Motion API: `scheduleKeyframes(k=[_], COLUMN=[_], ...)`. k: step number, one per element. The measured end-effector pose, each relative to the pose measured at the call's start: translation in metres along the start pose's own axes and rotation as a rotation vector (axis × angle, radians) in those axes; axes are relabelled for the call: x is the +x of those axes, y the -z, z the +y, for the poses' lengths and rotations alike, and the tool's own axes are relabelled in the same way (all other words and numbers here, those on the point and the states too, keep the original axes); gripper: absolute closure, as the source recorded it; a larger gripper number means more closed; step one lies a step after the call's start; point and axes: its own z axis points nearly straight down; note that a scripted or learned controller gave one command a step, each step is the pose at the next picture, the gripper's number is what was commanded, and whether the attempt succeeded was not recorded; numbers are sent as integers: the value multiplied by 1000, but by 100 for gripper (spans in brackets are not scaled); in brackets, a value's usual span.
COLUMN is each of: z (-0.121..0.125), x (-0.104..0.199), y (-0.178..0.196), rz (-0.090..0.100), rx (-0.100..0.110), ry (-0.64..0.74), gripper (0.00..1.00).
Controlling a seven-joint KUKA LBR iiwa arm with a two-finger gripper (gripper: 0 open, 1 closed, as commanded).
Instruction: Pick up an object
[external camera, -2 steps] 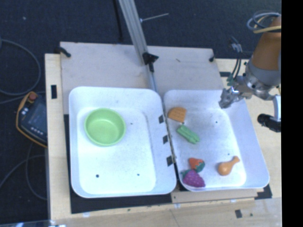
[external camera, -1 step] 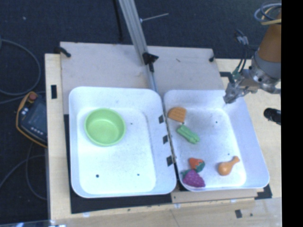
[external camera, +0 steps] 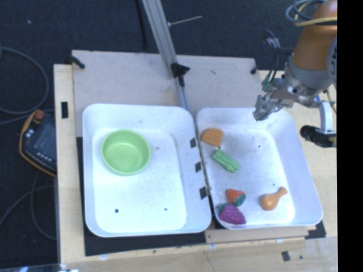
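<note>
The right bin (external camera: 295, 152) holds several toy foods: an orange bread-like piece (external camera: 212, 136) at its upper left, a green ridged vegetable (external camera: 226, 161) below it, a red strawberry (external camera: 235, 196), purple grapes (external camera: 232, 213) at the lower left and an orange drumstick-shaped piece (external camera: 273, 198) at the lower right. My gripper (external camera: 261, 113) hangs over the bin's top rim, well right of the bread piece, with nothing seen in it. Its tip looks dark and narrow.
A green bowl (external camera: 126, 152) sits in the left bin (external camera: 164, 208). A slanted metal post (external camera: 161, 33) rises behind the bins. A pendant (external camera: 38, 143) lies off the bench to the left.
</note>
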Motion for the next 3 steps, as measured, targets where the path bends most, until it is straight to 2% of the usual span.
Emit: scheduleKeyframes(k=[3], z=[5], x=[141], y=[-6], rz=[1], rx=[2], ry=[0], gripper=[100])
